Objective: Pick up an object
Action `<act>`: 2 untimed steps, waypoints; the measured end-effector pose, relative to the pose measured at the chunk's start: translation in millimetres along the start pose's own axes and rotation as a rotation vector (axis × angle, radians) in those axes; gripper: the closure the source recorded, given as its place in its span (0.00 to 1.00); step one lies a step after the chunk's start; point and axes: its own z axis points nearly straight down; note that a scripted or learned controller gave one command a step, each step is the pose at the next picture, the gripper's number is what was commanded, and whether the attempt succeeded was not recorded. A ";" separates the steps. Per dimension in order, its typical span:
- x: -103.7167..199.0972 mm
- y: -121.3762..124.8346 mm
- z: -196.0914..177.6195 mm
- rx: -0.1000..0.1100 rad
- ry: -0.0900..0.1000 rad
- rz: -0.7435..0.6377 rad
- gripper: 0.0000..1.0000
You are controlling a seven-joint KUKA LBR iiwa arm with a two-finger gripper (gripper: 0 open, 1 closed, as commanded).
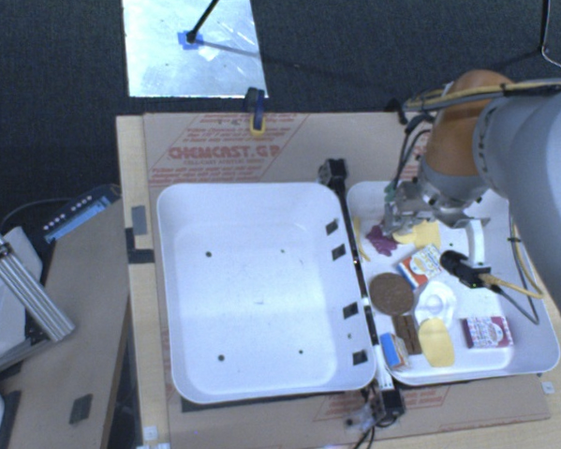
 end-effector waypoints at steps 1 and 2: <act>0.0 -0.6 1.4 0.002 0.000 0.000 0.00; 0.1 0.2 -9.5 -0.001 0.000 -0.002 1.00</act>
